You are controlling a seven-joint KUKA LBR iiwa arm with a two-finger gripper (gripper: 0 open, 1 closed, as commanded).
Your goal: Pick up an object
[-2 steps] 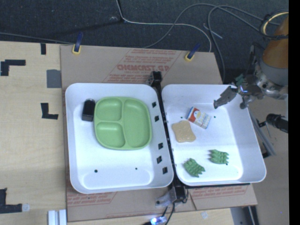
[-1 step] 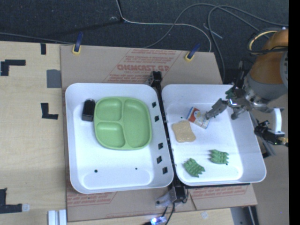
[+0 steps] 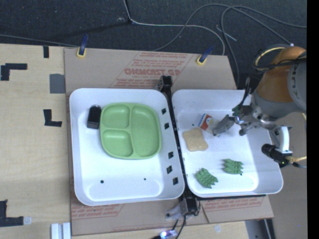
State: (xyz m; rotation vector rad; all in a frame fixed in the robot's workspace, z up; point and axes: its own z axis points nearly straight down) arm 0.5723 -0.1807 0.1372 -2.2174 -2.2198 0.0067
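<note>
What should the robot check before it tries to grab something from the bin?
1. Things to grab lie in the right bin: ok; tan sponge, two green toys, red-and-white packet.
2. Gripper is over that bin: ok.
3. Gripper is right above a thing: not ok, it hangs beside the sponge.
4. Fingers open: cannot tell.
5. Things lie apart: ok.

A dark grey carpeted floor [image 3: 60, 9] fills the band toward twelve o'clock, crossed by thin pale cables [image 3: 164, 26]. Below it lies a light wooden benchtop [image 3: 30, 148] with black tape marks [image 3: 50, 118] toward nine o'clock, and a printed cardboard sheet [image 3: 144, 66] held by two yellow-and-blue clamps [image 3: 81, 48].
</note>
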